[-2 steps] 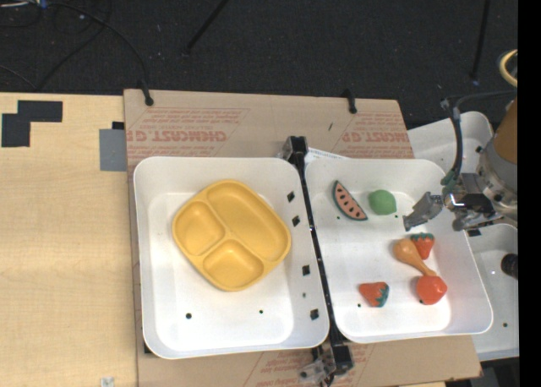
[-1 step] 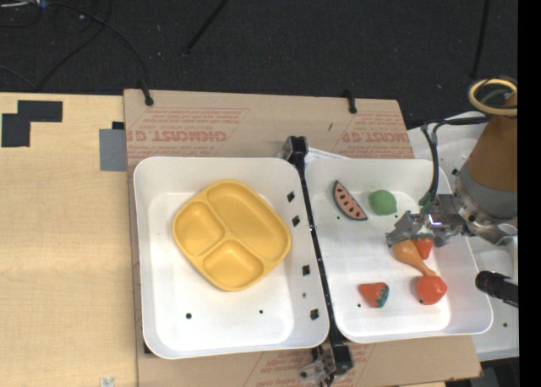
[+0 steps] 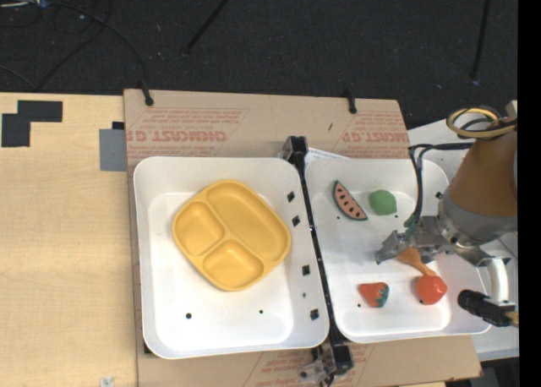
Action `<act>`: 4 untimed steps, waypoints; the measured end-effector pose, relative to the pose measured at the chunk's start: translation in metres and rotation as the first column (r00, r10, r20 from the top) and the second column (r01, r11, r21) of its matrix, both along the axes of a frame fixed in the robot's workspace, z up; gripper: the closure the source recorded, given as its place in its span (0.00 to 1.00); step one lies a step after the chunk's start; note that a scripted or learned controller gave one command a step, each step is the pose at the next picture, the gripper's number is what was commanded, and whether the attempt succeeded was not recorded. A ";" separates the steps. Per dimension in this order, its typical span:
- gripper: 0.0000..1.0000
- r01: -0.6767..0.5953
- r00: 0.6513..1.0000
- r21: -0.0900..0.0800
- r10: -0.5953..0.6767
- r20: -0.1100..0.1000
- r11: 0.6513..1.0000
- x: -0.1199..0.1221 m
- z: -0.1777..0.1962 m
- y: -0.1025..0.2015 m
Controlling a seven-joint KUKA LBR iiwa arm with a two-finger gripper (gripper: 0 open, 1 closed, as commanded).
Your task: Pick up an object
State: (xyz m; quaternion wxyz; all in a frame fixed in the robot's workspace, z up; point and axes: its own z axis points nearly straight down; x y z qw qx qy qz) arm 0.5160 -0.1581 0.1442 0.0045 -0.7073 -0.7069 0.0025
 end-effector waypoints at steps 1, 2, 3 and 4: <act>0.00 0.000 1.000 0.000 0.000 0.002 1.000 -0.001 -0.054 0.001; 1.00 0.003 1.000 -0.001 -0.003 0.003 1.000 -0.001 -0.041 0.000; 1.00 -0.003 1.000 -0.003 0.003 0.013 1.000 0.009 0.012 0.005; 1.00 -0.002 1.000 -0.003 0.002 0.011 1.000 0.013 0.055 0.006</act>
